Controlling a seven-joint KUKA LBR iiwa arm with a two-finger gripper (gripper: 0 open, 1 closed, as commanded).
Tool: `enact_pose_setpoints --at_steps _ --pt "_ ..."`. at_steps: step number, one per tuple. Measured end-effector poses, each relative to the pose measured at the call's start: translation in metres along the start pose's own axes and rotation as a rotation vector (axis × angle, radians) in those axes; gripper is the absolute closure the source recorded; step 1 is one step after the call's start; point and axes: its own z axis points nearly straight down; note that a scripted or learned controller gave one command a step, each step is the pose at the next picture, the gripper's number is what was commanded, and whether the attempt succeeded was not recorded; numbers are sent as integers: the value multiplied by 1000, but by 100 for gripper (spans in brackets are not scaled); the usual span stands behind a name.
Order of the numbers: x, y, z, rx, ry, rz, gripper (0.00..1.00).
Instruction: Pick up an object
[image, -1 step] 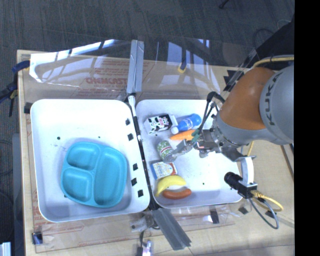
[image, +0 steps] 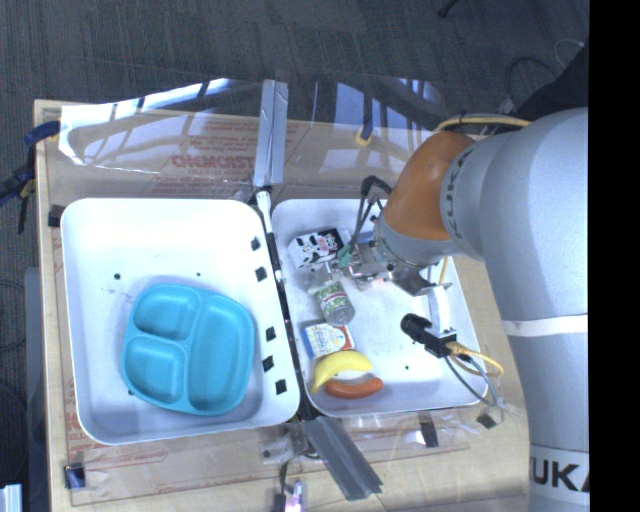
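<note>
My thick grey metal arm (image: 540, 260) comes in from three o'clock and takes up most of that side, its widest link running from about one o'clock down past five o'clock. Above my wrist sits the rounded orange band (image: 420, 190), up toward one o'clock from centre, with a yellow cable looping over its top edge. From there I bend down and in toward nine o'clock, wrist tilted low. My small two-finger metal gripper (image: 358, 262) sits just right of centre, pointing toward nine o'clock. Thin black cables trail along my wrist at twelve o'clock of the gripper.
</note>
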Motion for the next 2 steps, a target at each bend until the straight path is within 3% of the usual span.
enact_pose_setpoints --at_steps 1,2 --pt "0 0 -8 4 0 -5 100" --pt "25 24 -97 0 -1 106 100"
